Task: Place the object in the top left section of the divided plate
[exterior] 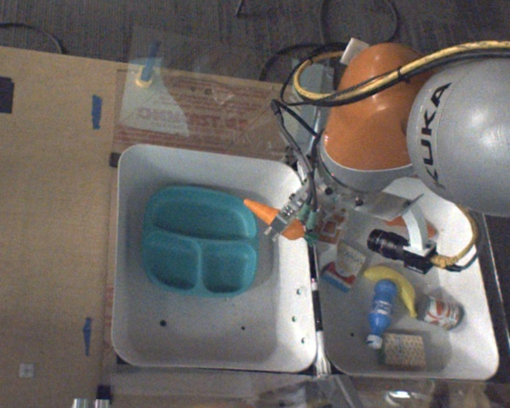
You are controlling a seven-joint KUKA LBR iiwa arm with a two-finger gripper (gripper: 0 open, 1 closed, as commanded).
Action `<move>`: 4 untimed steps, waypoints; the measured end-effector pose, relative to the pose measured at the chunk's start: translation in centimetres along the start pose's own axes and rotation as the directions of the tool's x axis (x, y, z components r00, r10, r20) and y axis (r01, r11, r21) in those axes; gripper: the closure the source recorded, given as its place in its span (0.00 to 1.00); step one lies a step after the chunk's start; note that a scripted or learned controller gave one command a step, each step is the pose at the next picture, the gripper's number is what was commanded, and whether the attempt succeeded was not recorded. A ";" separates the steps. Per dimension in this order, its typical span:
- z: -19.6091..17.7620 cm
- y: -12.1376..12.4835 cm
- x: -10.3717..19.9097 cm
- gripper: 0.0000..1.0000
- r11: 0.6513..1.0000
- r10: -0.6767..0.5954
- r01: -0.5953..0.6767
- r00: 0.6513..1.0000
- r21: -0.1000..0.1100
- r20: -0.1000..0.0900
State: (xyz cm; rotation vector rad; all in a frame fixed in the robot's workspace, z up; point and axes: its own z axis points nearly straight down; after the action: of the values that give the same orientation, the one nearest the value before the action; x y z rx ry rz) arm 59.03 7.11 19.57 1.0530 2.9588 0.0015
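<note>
Camera view: the gripper (288, 222) hangs over the right rim of the left bin (125, 303), its 2 fingers clamped on an orange carrot (261, 212) whose tip points left toward the teal divided plate (201, 238). The carrot sits just beside the plate's upper right edge, above it. Bare white floor lies below and left of the plate. The right bin (480, 352) holds a banana (394, 286), a blue bottle (380, 312), a can (439, 311) and a brown block (403, 349).

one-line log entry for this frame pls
gripper: shut on carrot | position: above left bin, at plate right edge | carrot: not yet placed | right bin: banana, bottle, can
</note>
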 end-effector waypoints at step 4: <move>1.0 2.0 1.2 1.00 0.983 -0.183 0.183 0.983 -0.001 0.001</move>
State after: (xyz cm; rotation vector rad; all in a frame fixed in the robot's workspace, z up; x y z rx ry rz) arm 59.32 9.39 18.54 0.7763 3.0416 0.0028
